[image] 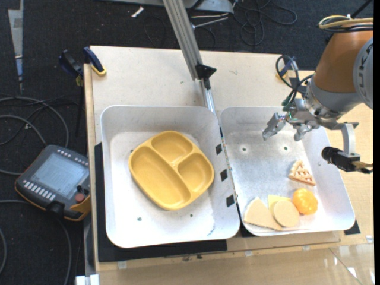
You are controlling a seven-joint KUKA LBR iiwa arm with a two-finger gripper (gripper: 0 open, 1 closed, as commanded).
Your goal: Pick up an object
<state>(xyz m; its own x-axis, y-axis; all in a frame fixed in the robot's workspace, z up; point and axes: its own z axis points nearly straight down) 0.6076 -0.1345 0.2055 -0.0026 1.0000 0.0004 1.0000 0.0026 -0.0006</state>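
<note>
I had the gripper (pixel 287 127) hanging open, holding nothing, over the right bin (pixel 249 159). The waffle wedge (pixel 301 173) lay below-right of it, tip pointing up-frame, near the orange (pixel 305 201).

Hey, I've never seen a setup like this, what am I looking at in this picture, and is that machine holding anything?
This is a single photo from a camera fixed above a workbench, looking down at a slant. The grey and orange machine on the right is a robot arm. At its end is a gripper with two fingers, which look spread apart with nothing between them, so it holds nothing. Its job is to pick up an object.

On the bench sit two shallow white bins. The left bin holds a yellow divided plate. The gripper hangs over the right bin, which holds small toy foods near its front: a waffle-patterned triangle, an orange piece and some pale flat slices. The grey device left of the bench looks like a handheld controller.
</note>
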